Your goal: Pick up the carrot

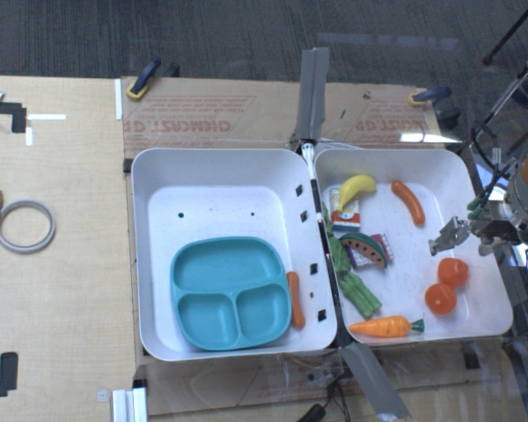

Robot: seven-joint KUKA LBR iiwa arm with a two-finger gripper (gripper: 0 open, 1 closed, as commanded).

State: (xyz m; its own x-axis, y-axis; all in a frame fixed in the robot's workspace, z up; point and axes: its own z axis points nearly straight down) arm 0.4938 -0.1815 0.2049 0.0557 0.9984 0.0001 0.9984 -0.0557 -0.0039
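Camera view: fingers (453, 234) spread open, holding nothing, above the right bin (458, 167), well apart from the carrot (383, 327)

Single fixed cam, mounted above the bench (53, 165), angled down at a slant. Far enough back to frame both white bins: left bin (158, 183), right bin (449, 170), plus floor beyond the bench's far edge.

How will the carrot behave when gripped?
The carrot looks like a stiff, smooth toy, so it is probably light and may slip. Its tapered round body could roll. It lies by the right bin's near wall, which may crowd the fingers.
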